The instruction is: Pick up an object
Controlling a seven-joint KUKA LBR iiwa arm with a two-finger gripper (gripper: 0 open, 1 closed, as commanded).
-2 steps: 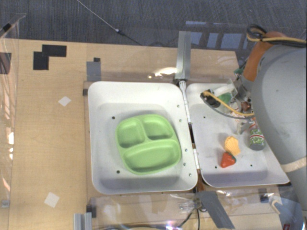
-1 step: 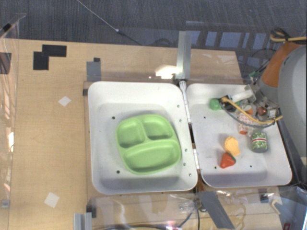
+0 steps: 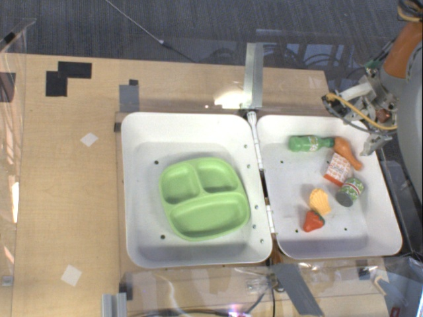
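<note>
We see the pincer near the right bin's far corner; we cannot tell its state. The green bottle lies in that bin, near the corner. It looks light, hard and smooth. We should grab its middle.

A light wooden bench carried two shallow white bins side by side. The left bin and the right bin touched along a metal divider that ran from far to near between them. Black tape patches lay on the far left of the bench top, and small pale squares lay on its left side. A clear panel stood along the bench's left edge.
</note>
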